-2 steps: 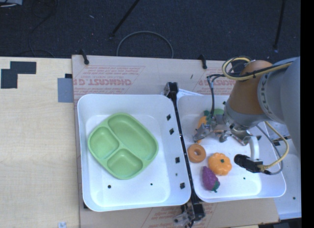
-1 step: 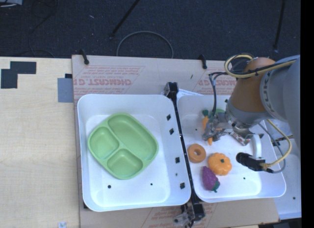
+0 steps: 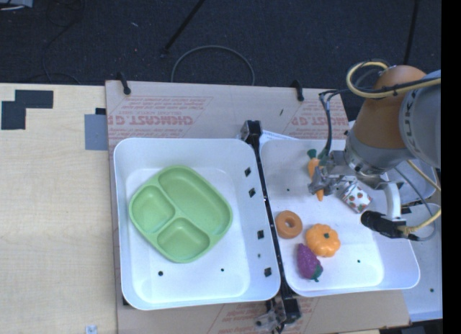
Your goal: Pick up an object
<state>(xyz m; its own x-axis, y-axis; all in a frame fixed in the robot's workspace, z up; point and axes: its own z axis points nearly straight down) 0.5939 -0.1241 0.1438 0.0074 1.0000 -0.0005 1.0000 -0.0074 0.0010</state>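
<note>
- Carrot [image 3: 315, 174], a small orange toy with a green tip, is the piece nearest the gripper [image 3: 322, 181]; it sits in the right bin [image 3: 374, 275], toward that bin's far left part, and the gripper is right at it.
- You cannot tell from this view whether the pincer is spread or pressed together, or whether the carrot is between it; the wrist hides the contact.
- Expect the carrot to be light, stiff plastic and somewhat slick. Being slim and tapered, it is best pinched across its thicker middle, not at the point, where it may squirt out.
- Your right bin also holds a toy doughnut [image 3: 289, 224] near its left wall, a toy pumpkin [image 3: 322, 240] just beside the doughnut toward the middle, and a purple bunch of grapes [image 3: 308, 261] just in front of the pumpkin, toward the near edge.
- A small white cup with red spots [image 3: 356, 197] lies on its side near the middle of that bin, close under the arm.
- Your left bin [image 3: 144, 282] carries a green divided plate [image 3: 180, 214] with three compartments, lying in the bin's left half with nothing on it.
- Rounded pieces like the pumpkin would likely roll if nudged; the doughnut lies flat and offers little to pinch.
</note>
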